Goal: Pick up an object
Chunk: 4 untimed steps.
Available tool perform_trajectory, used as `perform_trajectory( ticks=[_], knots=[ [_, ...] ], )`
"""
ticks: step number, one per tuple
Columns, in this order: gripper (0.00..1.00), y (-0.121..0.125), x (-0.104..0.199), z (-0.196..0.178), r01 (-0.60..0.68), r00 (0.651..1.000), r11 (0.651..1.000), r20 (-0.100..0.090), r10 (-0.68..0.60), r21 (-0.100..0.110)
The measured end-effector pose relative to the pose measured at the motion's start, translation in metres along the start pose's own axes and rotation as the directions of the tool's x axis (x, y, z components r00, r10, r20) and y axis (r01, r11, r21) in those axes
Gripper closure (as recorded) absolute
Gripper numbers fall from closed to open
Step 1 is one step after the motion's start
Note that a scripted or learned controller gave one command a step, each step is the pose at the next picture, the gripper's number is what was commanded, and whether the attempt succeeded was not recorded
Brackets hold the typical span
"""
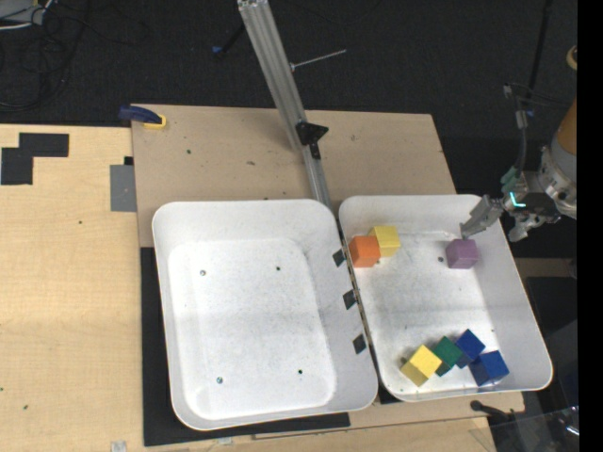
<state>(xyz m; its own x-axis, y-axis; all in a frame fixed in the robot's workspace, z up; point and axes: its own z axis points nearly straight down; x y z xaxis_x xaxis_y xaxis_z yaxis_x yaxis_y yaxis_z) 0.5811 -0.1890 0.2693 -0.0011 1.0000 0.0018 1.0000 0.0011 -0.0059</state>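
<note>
The right bin (424, 299) holds several small blocks. A purple block (461, 252) lies near its far right wall. An orange block (365, 250) and a yellow block (385, 240) touch each other at the far left. A yellow block (421, 364), a green block (447, 356) and two blue blocks (469, 344) (488, 367) cluster at the near edge. My gripper (490, 234) hangs over the bin's far right rim, open, with nothing between its fingers. One grey finger (479, 218) ends just above the purple block.
The left bin (245, 318) sits beside the right one, joined by black clips (347, 298). A slanted aluminium post (283, 83) rises behind the bins. A blue clamp (141, 115) lies at the bench's far left corner.
</note>
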Motion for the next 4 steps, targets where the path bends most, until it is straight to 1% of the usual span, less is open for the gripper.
perform_trajectory(
  ticks=[1, 2, 3, 4],
  knots=[
    [0.00, 0.001, 0.000, -0.002, 0.001, 1.000, 1.000, 0.001, -0.001, -0.003],
    [0.00, -0.004, -0.009, 0.052, -0.002, 1.000, 1.000, 0.000, 0.002, 0.002],
    [0.00, -0.001, -0.009, 0.097, -0.003, 1.000, 1.000, -0.001, 0.003, 0.002],
    [0.00, -0.002, -0.010, 0.161, -0.003, 1.000, 1.000, -0.001, 0.003, 0.003]
  ],
)
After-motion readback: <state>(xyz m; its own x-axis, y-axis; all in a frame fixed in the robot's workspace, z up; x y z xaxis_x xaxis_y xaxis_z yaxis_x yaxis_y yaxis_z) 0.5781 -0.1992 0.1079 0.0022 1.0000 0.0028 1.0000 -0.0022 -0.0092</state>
